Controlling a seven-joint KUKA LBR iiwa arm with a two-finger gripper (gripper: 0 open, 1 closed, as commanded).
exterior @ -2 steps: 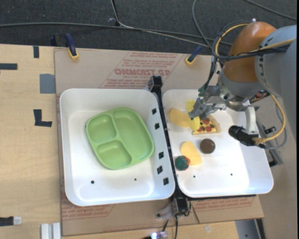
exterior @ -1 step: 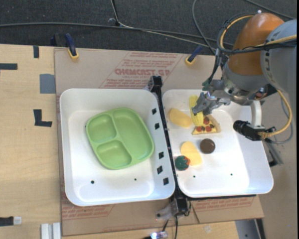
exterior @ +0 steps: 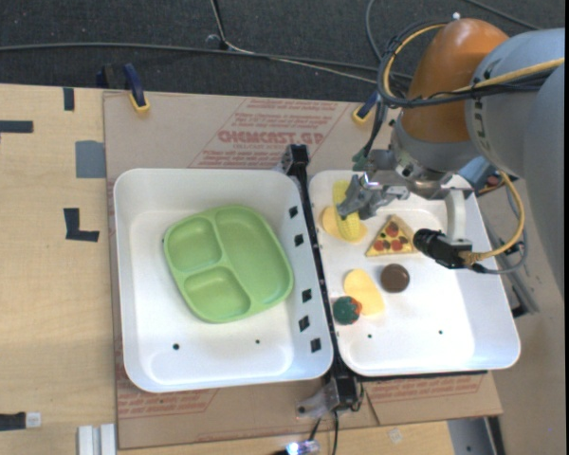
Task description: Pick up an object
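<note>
My tool (exterior: 360, 200) hangs low over the far corner of the right bin (exterior: 474, 349), up and to the left of the pizza slice (exterior: 391, 238) as the camera sees it. I cannot tell from this slant whether the tool is wide or narrow. Nothing can be seen gripped in it. Right under it, left of the pizza slice and close to it, lies a yellow piece (exterior: 330, 222). The tool's dark parts cover its upper end, and I cannot tell whether they touch it. My arm (exterior: 455, 55), grey with its orange band, reaches in from beyond and to the right of the pizza slice.

The pizza slice lies flat with its point turned toward the yellow piece. Just nearer the camera than the pizza slice sits a brown disc (exterior: 394, 277), apart from it. Left of that disc and a little nearer still lies a yellow lump (exterior: 363, 292). A dark green ball (exterior: 345, 310) with a bit of red on it rests against the lump's near left side, close to the bin wall.

Further left of the pizza slice, past the black strip (exterior: 303, 254) where the two bins meet, is the left bin (exterior: 125, 207). A green plate (exterior: 228, 262) with three compartments lies flat in its middle. Both bins sit on a brown sheet (exterior: 247, 140) laid on the bench (exterior: 38, 282).
</note>
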